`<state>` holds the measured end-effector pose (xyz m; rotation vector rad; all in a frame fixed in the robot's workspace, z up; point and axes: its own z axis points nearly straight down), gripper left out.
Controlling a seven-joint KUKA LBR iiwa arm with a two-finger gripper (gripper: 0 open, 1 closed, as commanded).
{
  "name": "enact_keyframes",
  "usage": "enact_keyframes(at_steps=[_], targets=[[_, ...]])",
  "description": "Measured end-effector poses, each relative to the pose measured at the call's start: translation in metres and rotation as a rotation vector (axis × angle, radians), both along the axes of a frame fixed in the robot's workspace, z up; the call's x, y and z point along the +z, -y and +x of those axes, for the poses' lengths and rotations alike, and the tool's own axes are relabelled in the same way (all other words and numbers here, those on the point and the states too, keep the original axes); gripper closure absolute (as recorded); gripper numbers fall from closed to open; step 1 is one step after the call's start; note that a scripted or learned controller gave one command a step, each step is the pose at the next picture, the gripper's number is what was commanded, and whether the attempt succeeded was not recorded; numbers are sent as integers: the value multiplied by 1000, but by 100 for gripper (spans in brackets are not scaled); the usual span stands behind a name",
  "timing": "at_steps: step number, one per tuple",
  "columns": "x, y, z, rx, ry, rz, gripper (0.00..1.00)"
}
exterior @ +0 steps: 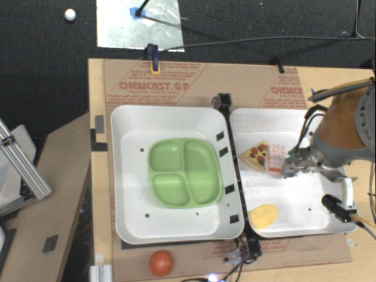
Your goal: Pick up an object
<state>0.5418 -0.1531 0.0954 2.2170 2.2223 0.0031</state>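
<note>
Pizza slice [255, 155] tip points left, long axis approx horizontal; gripper [288, 168] state can't tell.

There is one camera, fixed above the bench [194, 75] and looking down at a slant, so the far edge of the bench lies toward the top of the picture and the near edge toward the bottom. It stands far enough back to take in both white bins whole: the left bin [126, 157] and the right bin [294, 119] (side by side). The arm [346, 128] enters from the right side.
</note>
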Motion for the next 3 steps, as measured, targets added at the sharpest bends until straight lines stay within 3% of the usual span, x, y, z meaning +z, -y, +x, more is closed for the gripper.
enact_keyframes(at_steps=[3], targets=[[182,2,3,3,4,-2,100]])
